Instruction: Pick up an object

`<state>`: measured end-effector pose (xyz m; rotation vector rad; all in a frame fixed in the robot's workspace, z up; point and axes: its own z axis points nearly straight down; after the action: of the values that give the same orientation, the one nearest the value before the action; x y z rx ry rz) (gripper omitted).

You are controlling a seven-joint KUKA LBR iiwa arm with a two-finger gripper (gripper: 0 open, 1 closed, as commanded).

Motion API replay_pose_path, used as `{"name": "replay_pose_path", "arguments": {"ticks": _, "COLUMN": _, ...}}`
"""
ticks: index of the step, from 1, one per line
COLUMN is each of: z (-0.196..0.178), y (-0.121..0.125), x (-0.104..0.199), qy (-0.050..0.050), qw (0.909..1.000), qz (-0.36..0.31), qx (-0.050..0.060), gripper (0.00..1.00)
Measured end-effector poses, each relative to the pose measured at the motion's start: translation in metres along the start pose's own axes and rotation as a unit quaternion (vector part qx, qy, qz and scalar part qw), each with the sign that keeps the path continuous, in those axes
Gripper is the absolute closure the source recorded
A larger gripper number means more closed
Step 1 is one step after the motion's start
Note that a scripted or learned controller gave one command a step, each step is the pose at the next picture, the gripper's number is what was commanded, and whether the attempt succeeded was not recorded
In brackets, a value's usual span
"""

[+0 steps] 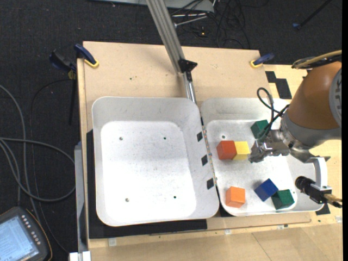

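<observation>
Camera view: two orange blocks point(227, 149), two green blocks point(283, 199)

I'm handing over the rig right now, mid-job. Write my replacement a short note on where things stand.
Gripper: low in the right bin, beside the yellow block; whether it grips anything cannot be told from this view.
Blocks, all in the right bin: red-orange block touching the yellow one; orange block near the front; blue block against a green block; another green block partly behind the arm's cable.
Left bin: no blocks.
Done: nothing visibly lifted.
Left: grasp one block and raise it.
</observation>
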<state>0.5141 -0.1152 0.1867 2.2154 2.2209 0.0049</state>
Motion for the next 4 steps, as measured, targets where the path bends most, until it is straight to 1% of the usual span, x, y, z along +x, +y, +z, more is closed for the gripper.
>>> {"name": "replay_pose_path", "arguments": {"ticks": 1, "z": -0.063, "y": -0.001, "x": 0.002, "qy": 0.000, "qw": 1.0000, "qz": -0.001, "qx": -0.001, "gripper": 1.00}}
{"name": "replay_pose_path", "arguments": {"ticks": 2, "z": -0.116, "y": 0.001, "x": 0.002, "qy": 0.000, "qw": 1.0000, "qz": -0.001, "qx": -0.001, "gripper": 1.00}}
{"name": "replay_pose_path", "arguments": {"ticks": 3, "z": -0.109, "y": 0.016, "x": 0.058, "qy": 0.001, "qw": 1.0000, "qz": -0.003, "qx": 0.002, "gripper": 1.00}}
{"name": "replay_pose_path", "arguments": {"ticks": 4, "z": -0.089, "y": 0.015, "x": 0.110, "qy": 0.001, "qw": 1.0000, "qz": -0.003, "qx": 0.004, "gripper": 1.00}}
